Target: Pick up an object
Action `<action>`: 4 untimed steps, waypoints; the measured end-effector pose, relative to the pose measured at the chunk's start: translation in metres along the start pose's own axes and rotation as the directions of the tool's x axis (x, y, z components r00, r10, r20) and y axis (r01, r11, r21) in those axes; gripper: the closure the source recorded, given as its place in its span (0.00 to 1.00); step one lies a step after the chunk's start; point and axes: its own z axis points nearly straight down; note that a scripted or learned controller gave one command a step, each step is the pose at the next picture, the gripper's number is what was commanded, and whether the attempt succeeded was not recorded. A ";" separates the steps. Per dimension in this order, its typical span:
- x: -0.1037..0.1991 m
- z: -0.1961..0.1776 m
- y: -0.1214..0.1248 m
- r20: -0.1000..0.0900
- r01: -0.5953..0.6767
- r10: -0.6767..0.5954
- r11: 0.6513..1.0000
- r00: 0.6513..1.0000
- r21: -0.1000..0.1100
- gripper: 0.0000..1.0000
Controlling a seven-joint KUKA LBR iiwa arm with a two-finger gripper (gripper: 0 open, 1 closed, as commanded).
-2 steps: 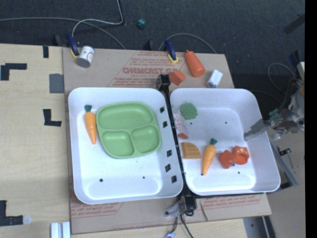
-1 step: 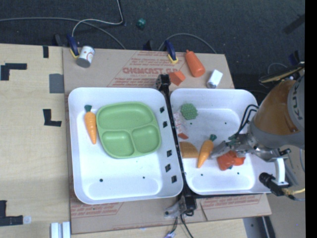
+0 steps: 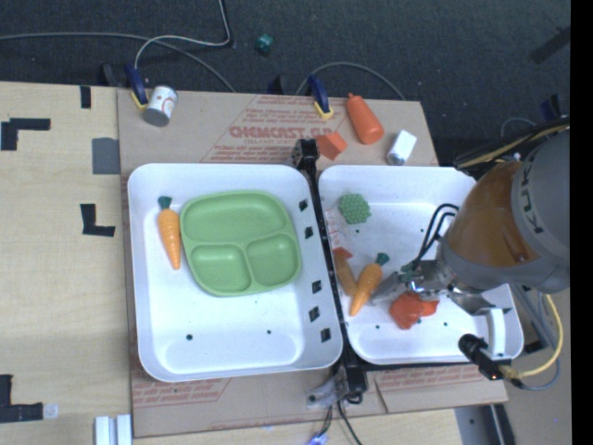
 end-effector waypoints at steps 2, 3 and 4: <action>0.034 -0.037 0.069 -0.016 0.006 -0.005 1.000 1.000 0.029 1.00; 0.034 -0.037 0.069 -0.016 0.006 -0.005 1.000 1.000 0.029 0.00; 0.024 0.009 0.068 -0.014 0.005 -0.004 1.000 1.000 0.019 0.00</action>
